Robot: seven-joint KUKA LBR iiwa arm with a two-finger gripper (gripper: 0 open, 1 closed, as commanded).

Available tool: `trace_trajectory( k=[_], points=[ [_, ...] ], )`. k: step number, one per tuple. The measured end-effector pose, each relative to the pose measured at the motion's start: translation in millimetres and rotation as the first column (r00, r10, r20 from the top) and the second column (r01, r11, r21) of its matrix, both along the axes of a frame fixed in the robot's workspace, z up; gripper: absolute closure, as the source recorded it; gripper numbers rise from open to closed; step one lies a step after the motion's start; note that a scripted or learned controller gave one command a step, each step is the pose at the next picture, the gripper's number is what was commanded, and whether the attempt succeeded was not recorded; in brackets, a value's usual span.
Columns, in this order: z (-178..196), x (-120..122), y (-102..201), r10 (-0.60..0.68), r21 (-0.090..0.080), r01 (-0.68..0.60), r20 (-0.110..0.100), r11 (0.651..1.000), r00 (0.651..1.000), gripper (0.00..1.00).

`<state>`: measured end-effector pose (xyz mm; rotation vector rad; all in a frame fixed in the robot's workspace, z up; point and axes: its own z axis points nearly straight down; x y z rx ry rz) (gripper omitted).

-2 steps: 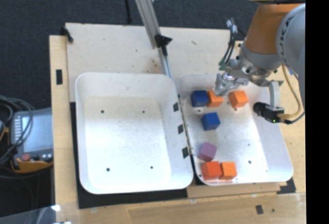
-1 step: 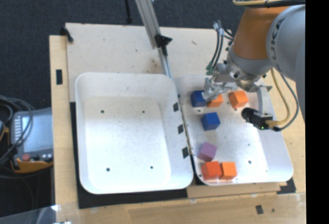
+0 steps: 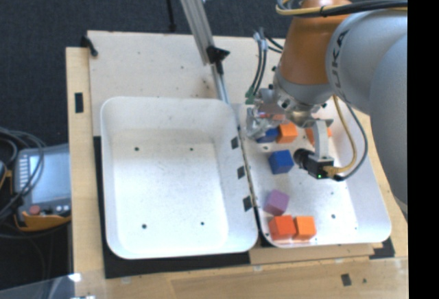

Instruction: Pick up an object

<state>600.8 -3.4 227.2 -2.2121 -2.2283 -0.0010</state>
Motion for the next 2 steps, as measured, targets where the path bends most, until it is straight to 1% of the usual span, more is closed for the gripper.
trace_trajectory(
  k=[1,2],
  points=[
    [8.7,-21.2,43.7,0.000,0.001,0.000,-0.001,1.000,1.000,1.00],
    [14.2,-25.5,100.2,0.002,0.000,-0.002,0.001,1.000,1.000,1.00]
  ],
)
